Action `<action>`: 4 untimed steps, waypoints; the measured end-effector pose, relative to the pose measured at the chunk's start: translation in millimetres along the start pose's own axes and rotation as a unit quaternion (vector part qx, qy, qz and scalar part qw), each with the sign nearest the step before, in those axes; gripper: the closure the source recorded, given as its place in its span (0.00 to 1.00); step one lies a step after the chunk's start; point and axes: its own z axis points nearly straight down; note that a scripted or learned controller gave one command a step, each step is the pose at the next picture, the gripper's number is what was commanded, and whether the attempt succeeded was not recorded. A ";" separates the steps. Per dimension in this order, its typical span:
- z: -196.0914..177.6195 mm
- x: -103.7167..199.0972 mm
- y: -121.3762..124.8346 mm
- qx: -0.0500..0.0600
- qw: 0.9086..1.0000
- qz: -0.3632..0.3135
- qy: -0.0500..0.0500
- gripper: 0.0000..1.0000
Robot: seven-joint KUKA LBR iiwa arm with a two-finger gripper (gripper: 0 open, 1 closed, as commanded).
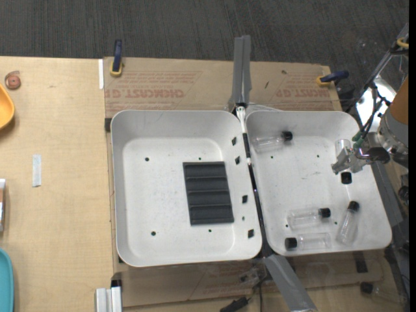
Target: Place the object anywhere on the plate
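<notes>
From the camera view we see two shallow white bins side by side: the left bin (130, 142) carries a dark ribbed rectangular plate (208, 192) lying flat near its middle, and the right bin (305, 125) holds several clear vials with black caps. One vial (270, 140) lies near the top left of that bin, two more (305, 219) (307, 242) lie close together at the lower middle, and a fourth (348, 220) rests tilted by the lower right wall. The gripper (346, 164) hangs over the right edge of the right bin, and a small black-capped piece (346, 177) shows just under it; we cannot tell whether that is a vial in its grasp or part of the tool, nor how the gripper is set. We judge the main risk to be the vials themselves: clear, round and smooth, they are likely to roll or squirt sideways if closed on off-centre, and the two neighbours below sit near enough that a descent on one could knock the other. The tilted one against the wall leaves little room beside it. The plate's ribs could also let a released vial roll off.
</notes>
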 end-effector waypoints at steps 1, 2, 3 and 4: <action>7.3 73.7 12.7 0.001 1.000 0.005 0.000 1.00; 13.0 152.5 -1.8 0.002 0.996 -0.088 0.000 1.00; 13.4 221.2 10.8 0.002 0.996 -0.094 0.000 1.00; -13.6 284.1 -5.0 0.001 0.990 -0.143 -0.001 1.00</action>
